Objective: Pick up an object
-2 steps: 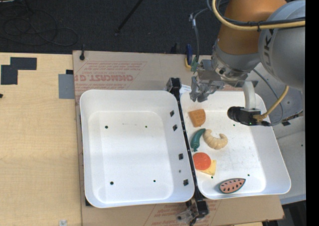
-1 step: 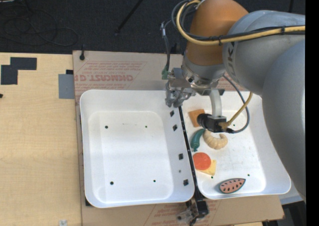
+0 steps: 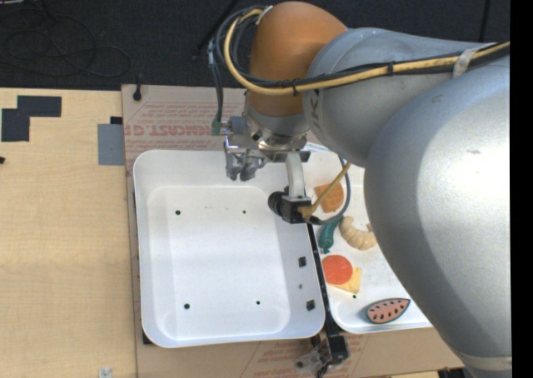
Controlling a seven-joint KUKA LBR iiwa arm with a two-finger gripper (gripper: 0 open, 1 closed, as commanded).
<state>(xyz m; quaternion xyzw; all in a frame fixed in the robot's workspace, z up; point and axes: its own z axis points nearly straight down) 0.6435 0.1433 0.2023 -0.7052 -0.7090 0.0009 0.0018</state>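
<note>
Grey gripper (image 3: 242, 170), spread unreadable, above left bin's (image 3: 150, 285) far edge; advise centring over right bin's (image 3: 371, 289) red round item (image 3: 336, 269) before descending.

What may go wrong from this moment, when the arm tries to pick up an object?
The claw hangs over the far edge of the left bin, while the toys, such as the red toy and watermelon slice, lie in the right bin; closing here would likely grasp nothing. Descending here, it may strike that edge.

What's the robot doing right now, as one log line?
gripper: over left bin's far edge | watermelon slice: lying in right bin | pick: not yet done
</note>
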